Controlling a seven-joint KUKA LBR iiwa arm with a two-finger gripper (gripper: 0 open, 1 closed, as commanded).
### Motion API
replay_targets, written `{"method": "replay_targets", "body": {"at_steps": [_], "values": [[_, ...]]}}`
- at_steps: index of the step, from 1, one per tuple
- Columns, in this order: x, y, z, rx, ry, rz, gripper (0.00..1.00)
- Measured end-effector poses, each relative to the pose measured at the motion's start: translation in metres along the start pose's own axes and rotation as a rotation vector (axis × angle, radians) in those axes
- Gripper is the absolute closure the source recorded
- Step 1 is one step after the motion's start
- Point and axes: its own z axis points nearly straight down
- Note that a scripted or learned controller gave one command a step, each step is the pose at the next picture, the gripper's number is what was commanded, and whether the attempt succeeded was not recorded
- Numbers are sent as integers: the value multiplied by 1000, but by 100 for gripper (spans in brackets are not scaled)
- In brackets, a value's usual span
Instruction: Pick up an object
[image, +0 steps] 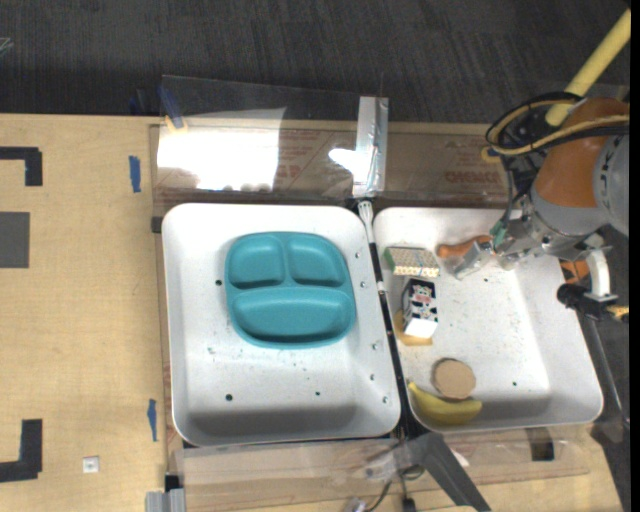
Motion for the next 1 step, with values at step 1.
{"method": "replay_targets", "body": {"at_steps": [1], "values": [[49,35,0,4,2,48,0]]}}
